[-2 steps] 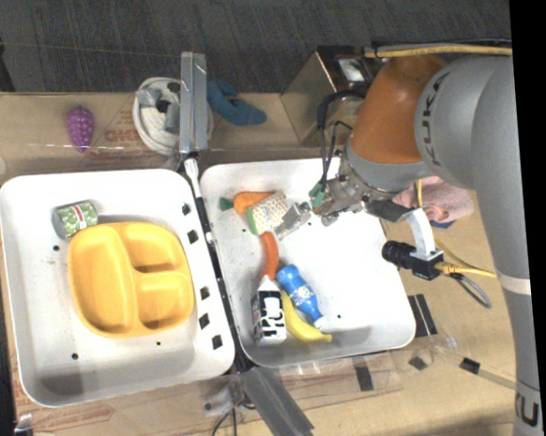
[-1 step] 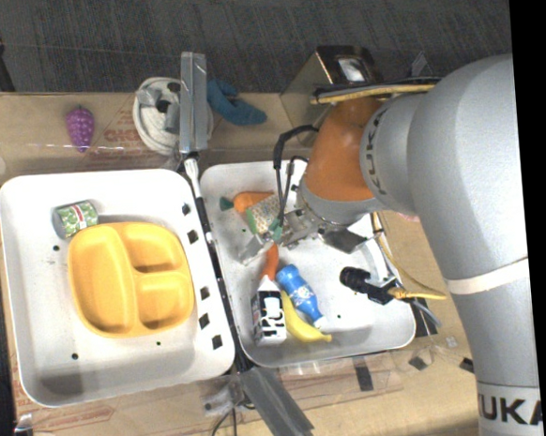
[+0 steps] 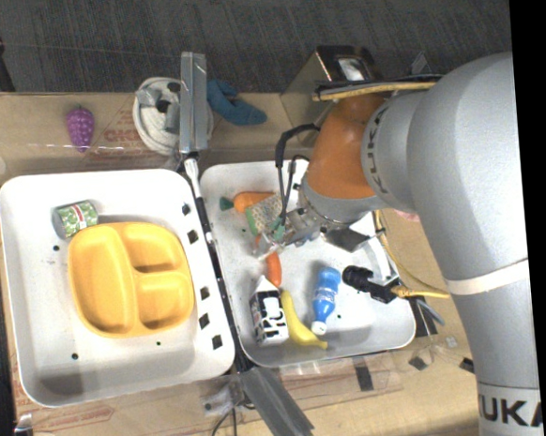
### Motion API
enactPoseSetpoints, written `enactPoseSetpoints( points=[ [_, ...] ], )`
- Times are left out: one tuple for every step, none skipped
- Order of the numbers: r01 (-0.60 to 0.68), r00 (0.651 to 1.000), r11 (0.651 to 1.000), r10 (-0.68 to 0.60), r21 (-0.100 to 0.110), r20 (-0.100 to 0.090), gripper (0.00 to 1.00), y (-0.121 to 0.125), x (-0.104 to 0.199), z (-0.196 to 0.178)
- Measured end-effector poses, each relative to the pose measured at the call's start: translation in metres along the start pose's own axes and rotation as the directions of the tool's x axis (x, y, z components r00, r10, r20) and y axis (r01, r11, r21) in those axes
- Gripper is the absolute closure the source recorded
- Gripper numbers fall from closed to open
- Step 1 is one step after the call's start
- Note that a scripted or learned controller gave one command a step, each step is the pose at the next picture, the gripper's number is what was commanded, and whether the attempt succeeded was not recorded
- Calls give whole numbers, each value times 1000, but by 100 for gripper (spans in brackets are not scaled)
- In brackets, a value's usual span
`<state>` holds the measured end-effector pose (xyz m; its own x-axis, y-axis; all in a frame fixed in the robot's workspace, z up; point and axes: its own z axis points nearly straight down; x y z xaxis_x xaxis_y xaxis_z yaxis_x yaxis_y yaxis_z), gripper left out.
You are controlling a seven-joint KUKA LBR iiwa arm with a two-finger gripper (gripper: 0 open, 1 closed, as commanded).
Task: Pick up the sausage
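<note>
The sausage (image 3: 273,267) is a short orange-red piece lying in the middle of the right bin (image 3: 395,330), just above a black-and-white carton (image 3: 270,317). My gripper (image 3: 279,229) hangs low over the upper middle of that bin, a little above the sausage and apart from it. A greenish object (image 3: 258,220) shows right at the gripper's left side, and I cannot tell whether it is held. The grey arm and its orange band cover the bin's right part.
An orange carrot-like piece (image 3: 250,201) lies near the right bin's top wall. A banana (image 3: 302,328) and a blue bottle (image 3: 324,298) lie by the carton. The left bin (image 3: 40,372) holds a yellow divided tray (image 3: 132,275) and a green can (image 3: 75,217).
</note>
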<state>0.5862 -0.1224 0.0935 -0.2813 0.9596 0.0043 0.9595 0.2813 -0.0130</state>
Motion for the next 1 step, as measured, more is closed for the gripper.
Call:
enactPoseSetpoints(
  points=[
    [3,1000,1000,-3,-8,2,100,24,66,-128]
  ],
)
